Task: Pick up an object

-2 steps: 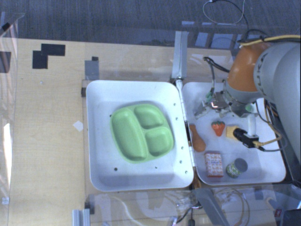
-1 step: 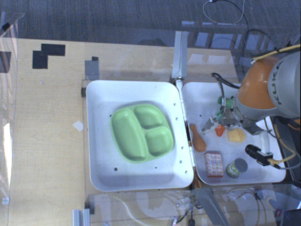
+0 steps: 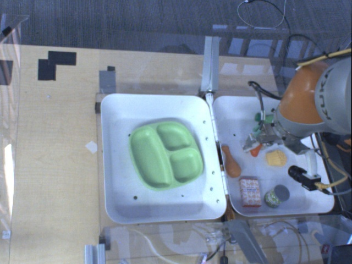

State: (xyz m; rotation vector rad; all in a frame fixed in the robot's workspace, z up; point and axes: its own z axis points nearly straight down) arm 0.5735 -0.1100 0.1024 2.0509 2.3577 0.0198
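Left bin [image 3: 110, 147]: white, shallow, set on the pale wooden counter [image 3: 55, 147]; holds one green divided tray [image 3: 166, 154] with three compartments, lying flat near the middle.

Right bin [image 3: 234, 109]: an orange carrot-shaped piece [image 3: 231, 162] by the left wall; a small red patterned box [image 3: 250, 192] toward the front; a small round can [image 3: 273, 197] just beside it; a yellow lump [image 3: 276, 158] farther back.

Gripper [image 3: 257, 145]: low over the right bin beside a small red piece [image 3: 254, 152]; whether the fingers are spread or pressed together, I cannot tell.
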